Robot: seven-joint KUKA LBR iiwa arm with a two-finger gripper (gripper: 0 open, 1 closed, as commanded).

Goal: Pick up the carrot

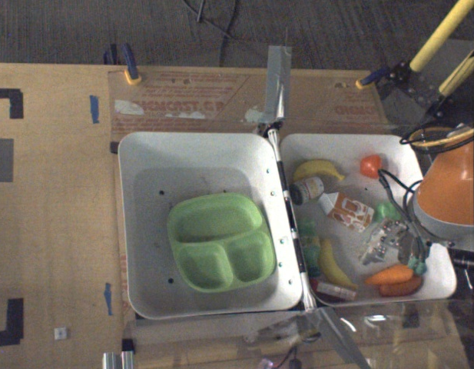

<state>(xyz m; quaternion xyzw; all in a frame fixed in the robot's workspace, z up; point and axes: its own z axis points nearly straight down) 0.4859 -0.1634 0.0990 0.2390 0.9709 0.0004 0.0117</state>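
carrot (389, 275) lies in the right bin (440, 292), at the near right corner, orange, flat on the bin floor, touching or just beside a darker reddish piece (402, 287) under it. not lifted, so the pick looks not done yet. gripper (396, 241) sits low in the right bin just above the carrot in the view, a metallic clutter under the grey and orange wrist; whether the fingers are spread or pressed together cannot be told, too blurred and mixed with a clear wrapper-like thing. nothing is seen between them, so no hold is claimed. other stuff in the same bin: banana (317, 168) at the far left, second banana (333, 263) near the divider, small red-orange ball (371, 165) at the far side, an orange carton (349, 211) in the middle, a small bottle (308, 190) beside the first banana. left bin (144, 160) holds a green divided tray (221, 241), well apart from the carrot. judgement: approach stage mostly done, arm is near the target; left to do is close on the carrot and raise it clear of the bin. the reddish piece right next to it could get grabbed along with it.
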